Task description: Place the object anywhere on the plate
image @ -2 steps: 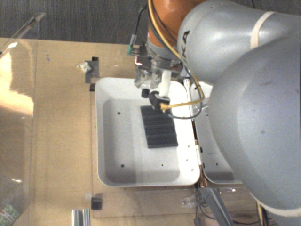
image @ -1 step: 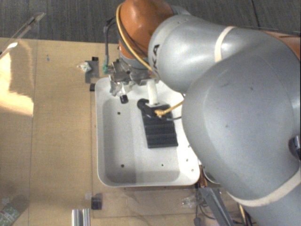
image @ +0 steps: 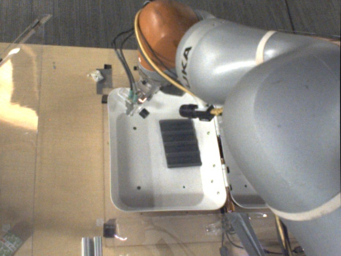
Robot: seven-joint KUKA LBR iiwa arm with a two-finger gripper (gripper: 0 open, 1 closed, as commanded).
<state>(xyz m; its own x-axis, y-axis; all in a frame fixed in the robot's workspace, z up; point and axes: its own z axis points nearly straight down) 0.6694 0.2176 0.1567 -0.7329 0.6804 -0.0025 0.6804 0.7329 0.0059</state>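
A dark ribbed rectangular plate [image: 181, 143] lies flat in the middle of the left white bin [image: 118, 193]. My gripper [image: 132, 103] hangs over the bin's far left corner, pointing down under the orange wrist band. A small black block [image: 143, 112] sits right beside the gripper's tip, on its right. I cannot tell whether the block rests on the bin floor or touches the gripper. The block is well apart from the plate, up and to its left.
My grey arm covers most of the right bin [image: 246, 197], of which a strip of the near edge shows. Small dark fixtures stand on the wooden bench at the bin's far left [image: 105, 79] and near left [image: 109, 228].
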